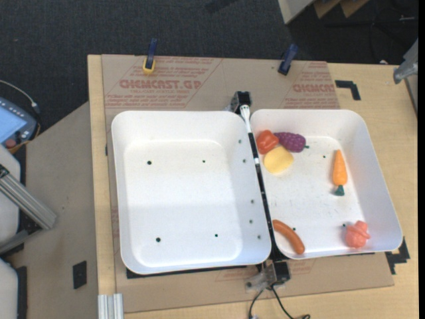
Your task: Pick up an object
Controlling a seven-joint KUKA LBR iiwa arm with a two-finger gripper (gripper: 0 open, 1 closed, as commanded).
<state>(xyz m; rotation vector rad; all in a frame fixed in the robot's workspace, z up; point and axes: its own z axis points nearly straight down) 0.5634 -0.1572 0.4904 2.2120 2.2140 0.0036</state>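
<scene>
pre-grasp step, nothing picked yet: right bin (372, 145) holds carrot (339, 168), yellow lemon (278, 160), purple grapes (291, 140), red pepper (266, 140), sausage (289, 236), pink toy (357, 234); jaws state cannot tell; next move likely needs descent onto isolated carrot.

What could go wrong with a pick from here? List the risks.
1. The red pepper, grapes and yellow fruit touch in a cluster, so a grasp may catch two or slip.
2. The sausage lies against the right bin wall near the divider, leaving little finger room.
</scene>
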